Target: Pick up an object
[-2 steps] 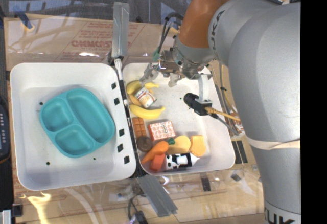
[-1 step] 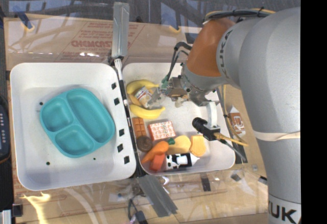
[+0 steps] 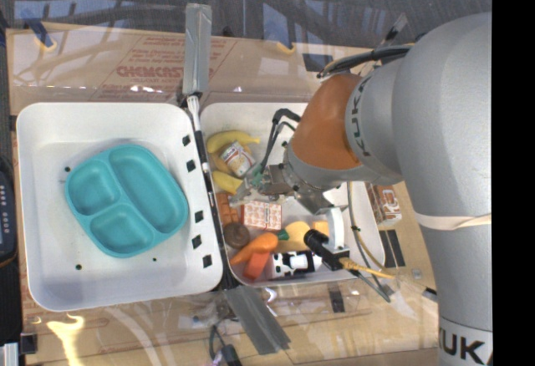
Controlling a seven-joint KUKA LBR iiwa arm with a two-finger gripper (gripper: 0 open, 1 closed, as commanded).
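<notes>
Nearest the camera's bottom edge, the right bin (image 3: 368, 260) holds a clutter: carrot (image 3: 255, 246), black-and-white cow toy (image 3: 291, 264), patterned box (image 3: 263, 214), jar (image 3: 236, 159), bananas (image 3: 231, 139). Gripper (image 3: 266, 180) sits low over the box and jar; can't tell its state, nothing visibly held. Pick not done; teal tray (image 3: 125, 199) in left bin (image 3: 33, 130) untouched.
</notes>
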